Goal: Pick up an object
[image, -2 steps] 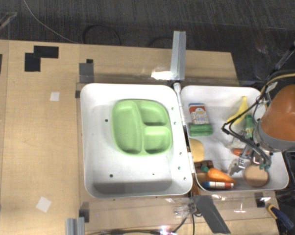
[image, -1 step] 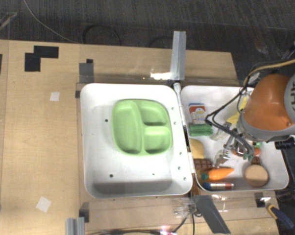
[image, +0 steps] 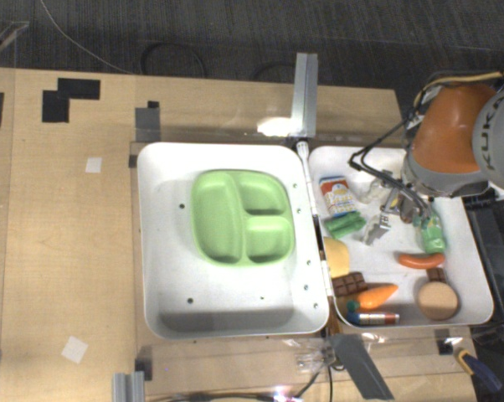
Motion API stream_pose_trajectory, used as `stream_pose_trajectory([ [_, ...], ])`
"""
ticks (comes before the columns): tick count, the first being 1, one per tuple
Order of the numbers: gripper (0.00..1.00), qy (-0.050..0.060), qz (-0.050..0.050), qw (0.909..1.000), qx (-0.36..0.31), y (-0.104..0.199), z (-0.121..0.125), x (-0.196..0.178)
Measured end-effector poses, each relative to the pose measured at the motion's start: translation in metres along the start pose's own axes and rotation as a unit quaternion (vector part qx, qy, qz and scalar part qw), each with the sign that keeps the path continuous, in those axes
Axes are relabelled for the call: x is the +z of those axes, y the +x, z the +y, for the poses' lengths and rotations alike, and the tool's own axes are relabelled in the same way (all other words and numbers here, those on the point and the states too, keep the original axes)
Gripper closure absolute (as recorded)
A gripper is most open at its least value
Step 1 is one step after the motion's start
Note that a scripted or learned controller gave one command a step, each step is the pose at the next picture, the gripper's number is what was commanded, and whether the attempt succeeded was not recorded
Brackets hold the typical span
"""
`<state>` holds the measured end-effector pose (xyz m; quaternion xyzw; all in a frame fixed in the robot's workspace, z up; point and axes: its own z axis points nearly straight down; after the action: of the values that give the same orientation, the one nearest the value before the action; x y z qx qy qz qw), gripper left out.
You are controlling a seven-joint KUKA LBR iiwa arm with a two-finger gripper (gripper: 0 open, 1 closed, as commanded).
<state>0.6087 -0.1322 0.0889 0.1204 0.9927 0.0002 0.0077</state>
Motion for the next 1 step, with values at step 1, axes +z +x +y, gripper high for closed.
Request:
stream_pose_trajectory([
  [1, 0.00, 0.001, 0.000, 0.9997, 0.023, 0.0594, -0.0310, -0.0023],
])
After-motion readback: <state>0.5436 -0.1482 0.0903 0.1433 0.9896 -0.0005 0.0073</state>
